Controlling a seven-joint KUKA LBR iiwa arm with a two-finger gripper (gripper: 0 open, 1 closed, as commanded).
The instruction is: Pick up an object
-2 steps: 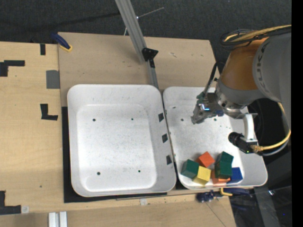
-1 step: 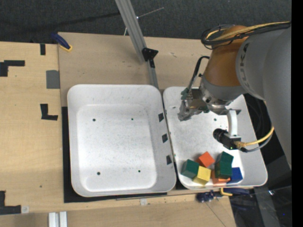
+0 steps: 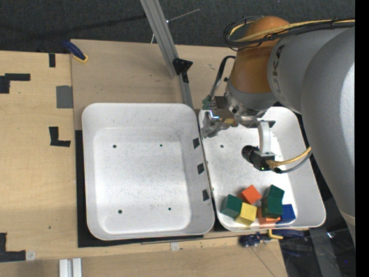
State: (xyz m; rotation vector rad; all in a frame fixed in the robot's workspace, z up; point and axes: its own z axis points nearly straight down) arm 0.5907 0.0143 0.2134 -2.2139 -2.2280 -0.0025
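Arm over the right bin, blocks heaped at its near edge

We see the grey arm (image 3: 311,68) reach in from the right, its orange band (image 3: 256,48) above the wrist, with the gripper (image 3: 214,120) low over the far left corner of the right bin (image 3: 230,154), just beside the wall it shares with the left bin (image 3: 138,169); the gripper is small and partly hidden under the wrist, so we cannot tell whether it is open or closed, and we see nothing in it. The blocks lie well apart from it, clustered at the bin's near edge: a green block (image 3: 232,205), a yellow block (image 3: 248,213) touching it, an orange block (image 3: 251,194) behind, a dark green block (image 3: 274,199) and a blue block (image 3: 286,212) to the right. Both bins sit on the wooden bench (image 3: 34,172)
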